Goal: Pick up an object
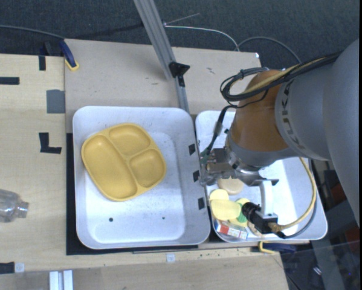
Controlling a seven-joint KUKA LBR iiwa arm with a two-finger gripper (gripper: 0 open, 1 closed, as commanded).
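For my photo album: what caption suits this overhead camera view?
Robot arm reaching into the right bin; yellow divided plate in the left bin.

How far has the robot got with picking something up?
Done: the arm has reached over the right bin, just above the small things piled there, such as a pale yellow piece. In hand: nothing that I can see; the arm's bulk hides the tool, so a grasp cannot be confirmed. Left: lifting an object clear of the bin. The yellow divided plate lies flat in the left bin.

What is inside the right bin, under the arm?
In the right bin: a pale yellow object and a small red-and-green item. The arm covers the rest.
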